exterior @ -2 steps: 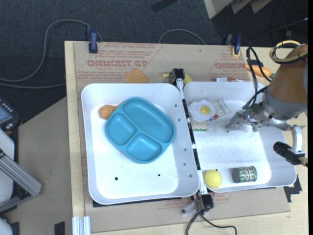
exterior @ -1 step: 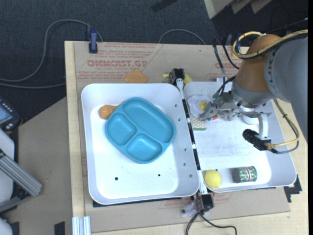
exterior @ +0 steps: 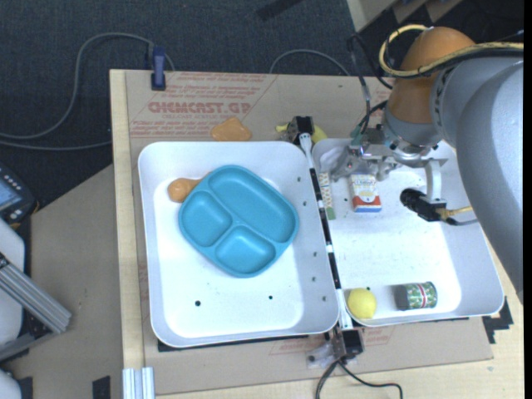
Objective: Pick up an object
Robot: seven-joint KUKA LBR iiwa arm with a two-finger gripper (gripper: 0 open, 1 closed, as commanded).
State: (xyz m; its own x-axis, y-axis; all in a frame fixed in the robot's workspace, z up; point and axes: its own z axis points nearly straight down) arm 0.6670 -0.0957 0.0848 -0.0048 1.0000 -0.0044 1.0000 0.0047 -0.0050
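The gripper (exterior: 366,166) is hanging right over a small white-and-red carton (exterior: 366,196) near the top of the right bin (exterior: 465,298), which is looking light and easy to crush, so gripping its flat sides gently seems best.

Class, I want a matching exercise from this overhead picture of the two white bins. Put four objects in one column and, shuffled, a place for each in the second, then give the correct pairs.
Column 1
1. blue divided tray
2. yellow ball
3. green can
4. small carton

Column 2
A. right bin, top part, just below the claw
B. left bin, around the middle
C. right bin, bottom left corner
D. right bin, near the bottom edge, lying on its side to the right of the ball

Pairs: 1-B, 2-C, 3-D, 4-A
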